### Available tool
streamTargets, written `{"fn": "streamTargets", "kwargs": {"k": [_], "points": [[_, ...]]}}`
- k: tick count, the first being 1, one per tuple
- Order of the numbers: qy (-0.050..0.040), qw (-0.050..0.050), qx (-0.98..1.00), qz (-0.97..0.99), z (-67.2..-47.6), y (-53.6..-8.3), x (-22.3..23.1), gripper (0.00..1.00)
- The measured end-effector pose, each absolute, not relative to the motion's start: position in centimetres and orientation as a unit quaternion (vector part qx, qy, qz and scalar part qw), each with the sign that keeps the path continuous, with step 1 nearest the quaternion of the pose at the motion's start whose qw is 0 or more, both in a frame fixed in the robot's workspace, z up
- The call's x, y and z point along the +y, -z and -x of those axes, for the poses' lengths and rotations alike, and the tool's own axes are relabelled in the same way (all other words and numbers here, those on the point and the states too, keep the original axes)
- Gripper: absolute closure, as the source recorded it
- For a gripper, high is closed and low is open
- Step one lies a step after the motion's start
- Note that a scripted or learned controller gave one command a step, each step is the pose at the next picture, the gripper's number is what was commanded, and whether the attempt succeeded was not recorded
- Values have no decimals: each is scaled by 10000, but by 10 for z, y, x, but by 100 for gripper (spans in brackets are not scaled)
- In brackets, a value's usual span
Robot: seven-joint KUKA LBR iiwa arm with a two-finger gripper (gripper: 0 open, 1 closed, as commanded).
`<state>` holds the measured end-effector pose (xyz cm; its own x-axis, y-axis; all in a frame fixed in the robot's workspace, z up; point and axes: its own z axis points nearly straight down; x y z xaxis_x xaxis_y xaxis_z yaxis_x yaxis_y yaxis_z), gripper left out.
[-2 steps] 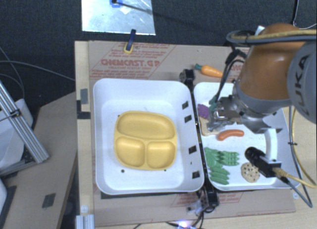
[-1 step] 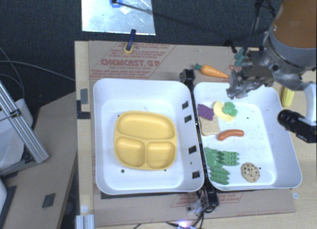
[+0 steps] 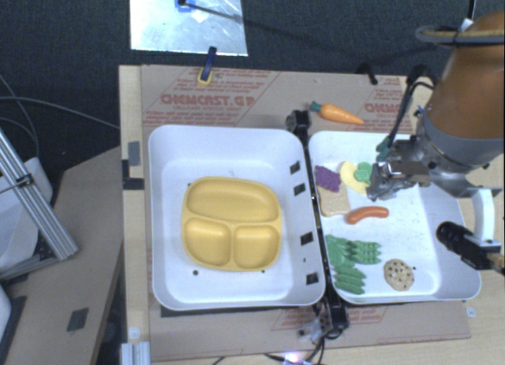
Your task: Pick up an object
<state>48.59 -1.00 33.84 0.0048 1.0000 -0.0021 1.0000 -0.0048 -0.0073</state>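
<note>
The right bin holds toy food. At its back left lie a purple piece, a yellow piece and a small green piece. In front of them are a slice of bread and an orange-red sausage. Green pea pods and a cookie lie near the front. My gripper hangs low over the bin, just right of the yellow and green pieces and just behind the sausage. I see nothing held in it.
The left bin holds a yellow divided tray. A toy carrot lies on the board behind the right bin. A black cylinder juts over the right bin's right rim. The arm's bulk covers the bin's back right.
</note>
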Motion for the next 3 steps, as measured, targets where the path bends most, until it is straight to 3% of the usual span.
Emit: {"fn": "streamTargets", "kwargs": {"k": [1, 2, 3], "points": [[-2, -2, -7066, 7076, -487, -298, -33, 100], [98, -56, -7122, 7019, -494, -467, 57, 100], [-31, 18, -7054, 7088, -488, -352, -2, 100]]}}
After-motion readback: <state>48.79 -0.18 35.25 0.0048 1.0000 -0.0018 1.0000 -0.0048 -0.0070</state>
